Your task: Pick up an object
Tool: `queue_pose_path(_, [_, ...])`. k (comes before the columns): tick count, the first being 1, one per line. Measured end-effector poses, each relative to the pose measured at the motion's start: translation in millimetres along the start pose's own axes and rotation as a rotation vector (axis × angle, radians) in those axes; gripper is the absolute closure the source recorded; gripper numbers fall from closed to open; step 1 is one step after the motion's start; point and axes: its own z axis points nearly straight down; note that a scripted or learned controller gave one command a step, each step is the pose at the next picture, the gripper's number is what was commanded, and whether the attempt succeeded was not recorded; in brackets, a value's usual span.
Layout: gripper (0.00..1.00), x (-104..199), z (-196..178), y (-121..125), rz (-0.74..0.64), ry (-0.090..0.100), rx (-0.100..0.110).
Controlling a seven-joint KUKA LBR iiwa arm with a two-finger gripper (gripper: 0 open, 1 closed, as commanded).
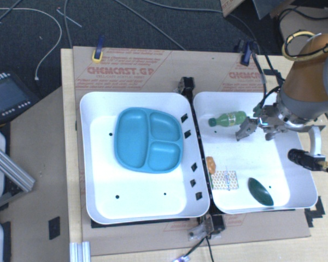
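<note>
You see two shallow white bins of smooth, glossy plastic with rounded corners, side by side on a surface [153, 64] of pale board printed with faded red lettering; the left bin [98, 201] holds a light blue divided plate [148, 140], matte, softly rounded, with one large compartment and two smaller ones; the right bin [284, 168] carries the loose things you may pick from.

A small green bottle [228, 119] lies on its side near the far wall of the right bin, translucent and cylindrical, its darker cap toward the left; a dark green oval piece [260, 191], smooth and slightly shiny, lies near the near right corner; a flat square packet [224, 180] with a speckled pattern rests by the near left part, and a small orange lump [210, 164] sits just beside it, close to the divider.

The pincer [259, 129] hangs over the far half of the right bin, just right of the bottle and apart from it; its two grey metal fingers are spread and nothing lies between them; above it you see the arm's rounded orange band [306, 86] and grey housing.
</note>
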Motion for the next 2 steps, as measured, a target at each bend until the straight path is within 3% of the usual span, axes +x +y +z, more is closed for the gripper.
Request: queue_pose_path(2, [0.0, -4.9, 81.7, -7.5, 0.0, 0.0, -0.001])
